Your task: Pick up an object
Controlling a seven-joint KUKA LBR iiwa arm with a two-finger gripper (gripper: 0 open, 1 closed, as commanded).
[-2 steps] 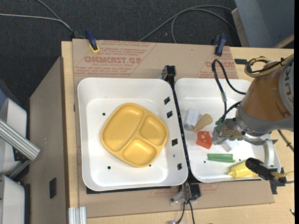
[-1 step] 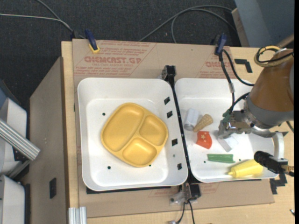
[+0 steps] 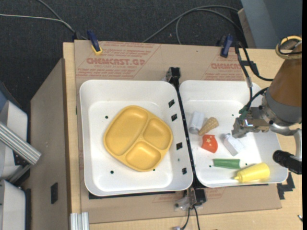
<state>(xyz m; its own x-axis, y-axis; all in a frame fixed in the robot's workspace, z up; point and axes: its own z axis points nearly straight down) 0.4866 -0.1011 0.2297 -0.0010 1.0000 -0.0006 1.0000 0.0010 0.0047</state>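
The bench (image 3: 120,56) is lying under everything, brown, with red printed letters near its far edge, and two blue clamps (image 3: 94,42) are gripping that edge. On it two white bins are sitting side by side, touching along the middle.

The left bin (image 3: 91,128) is carrying a yellow tray (image 3: 138,137) with three compartments. The tray is lying flat, a little turned, near the middle of this bin.

My arm (image 3: 288,87) is reaching in from the right, with the orange band above the grey wrist, and it is hanging over the right part of the right bin (image 3: 225,92).

My gripper (image 3: 241,127) is hovering low at the right side of this bin, just beside a small grey block (image 3: 230,144). I cannot tell how far my fingers are open, because they are too small and dark against the bin. I am not seeing any object between them.

The objects I may pick are all lying in the right bin. A yellow bottle (image 3: 253,172) is lying on its side near the front right corner. A green stick-like piece (image 3: 226,163) is lying just beside it, to the left. A red strawberry toy (image 3: 209,143) is sitting in the middle. A tan cone (image 3: 208,125) is lying behind it, next to a pale grey cup-like piece (image 3: 194,121).
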